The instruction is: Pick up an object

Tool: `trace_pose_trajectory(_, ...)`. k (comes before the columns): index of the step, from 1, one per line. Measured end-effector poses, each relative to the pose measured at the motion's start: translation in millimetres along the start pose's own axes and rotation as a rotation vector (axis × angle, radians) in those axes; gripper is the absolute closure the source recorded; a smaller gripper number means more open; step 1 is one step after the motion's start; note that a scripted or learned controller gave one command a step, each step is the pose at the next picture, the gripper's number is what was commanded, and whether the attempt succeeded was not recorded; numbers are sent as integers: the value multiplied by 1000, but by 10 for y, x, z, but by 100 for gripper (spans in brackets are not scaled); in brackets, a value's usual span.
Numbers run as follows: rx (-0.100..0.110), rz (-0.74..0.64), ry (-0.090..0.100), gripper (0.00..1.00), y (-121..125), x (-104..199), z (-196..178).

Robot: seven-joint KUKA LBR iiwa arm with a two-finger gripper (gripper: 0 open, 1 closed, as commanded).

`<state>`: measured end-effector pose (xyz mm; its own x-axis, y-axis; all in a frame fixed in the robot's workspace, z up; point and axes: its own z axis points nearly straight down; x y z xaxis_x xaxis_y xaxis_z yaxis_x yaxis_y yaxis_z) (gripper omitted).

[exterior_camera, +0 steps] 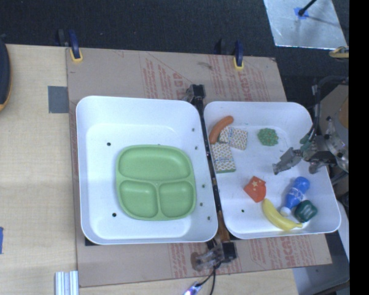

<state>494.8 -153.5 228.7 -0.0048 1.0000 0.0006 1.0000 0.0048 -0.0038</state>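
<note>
Because the task names no particular object, the likeliest candidate is the small red block [255, 188] lying in the lower middle of the right bin [245, 223], nearest the gripper's reach; it looks light, rigid and matte, probably easy to pinch across two opposite flat sides from above, though its slanted pose may let it twist. Just below and right of it lies a yellow banana [278, 216], curved and smooth, likely a hollow toy that could roll unless taken across its middle. Touching the banana's right end are a blue bottle [295, 193] with a white cap and a dark green round object [306, 211], both slick and rounded, so harder to hold. In the upper part of the same bin sit an orange sausage [220, 128], two patterned flat cards or sachets [227, 148] that would be awkward to lift off the floor, and a green knobbly lump [268, 136]. The gripper [287, 163] hangs over the right middle of this bin, above bare floor between the green lump and the bottle, with its jaws apart and nothing between them. The left bin [92, 165] holds a pale green divided plate [155, 182], well apart from everything else.
</note>
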Motion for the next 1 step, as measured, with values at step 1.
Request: trace_pose_trajectory(1,-2,-1,-1,0,232,538,1156)
